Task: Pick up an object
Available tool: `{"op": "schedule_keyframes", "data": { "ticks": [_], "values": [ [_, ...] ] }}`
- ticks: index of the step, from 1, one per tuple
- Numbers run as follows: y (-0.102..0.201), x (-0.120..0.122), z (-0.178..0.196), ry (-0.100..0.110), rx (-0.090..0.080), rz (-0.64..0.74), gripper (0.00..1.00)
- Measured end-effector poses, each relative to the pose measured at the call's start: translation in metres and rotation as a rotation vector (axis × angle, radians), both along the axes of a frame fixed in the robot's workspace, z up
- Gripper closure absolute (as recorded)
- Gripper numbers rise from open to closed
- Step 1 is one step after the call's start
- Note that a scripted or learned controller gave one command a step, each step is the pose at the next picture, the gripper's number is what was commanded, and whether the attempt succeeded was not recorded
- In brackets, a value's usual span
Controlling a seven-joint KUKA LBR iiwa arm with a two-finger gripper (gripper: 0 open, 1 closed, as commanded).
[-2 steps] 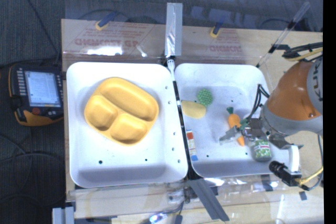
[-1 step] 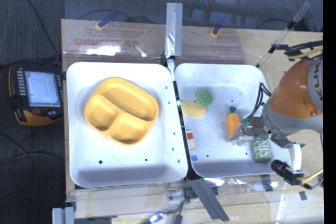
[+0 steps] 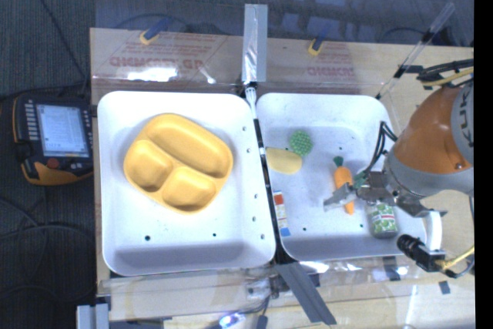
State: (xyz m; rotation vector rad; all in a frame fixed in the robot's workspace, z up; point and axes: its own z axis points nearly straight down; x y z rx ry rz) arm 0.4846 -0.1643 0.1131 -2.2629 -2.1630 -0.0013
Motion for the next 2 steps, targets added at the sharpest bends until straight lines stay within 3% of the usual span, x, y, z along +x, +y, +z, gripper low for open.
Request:
{"op": "schedule_keyframes", "data": {
  "ticks": [1, 2],
  "values": [
    [-0.035, 0.047, -0.023, -0.015, -0.004, -0.021, 0.0],
    [-0.012, 0.063, -0.023, -0.019, -0.015, -0.066, 0.0]
  ]
}}
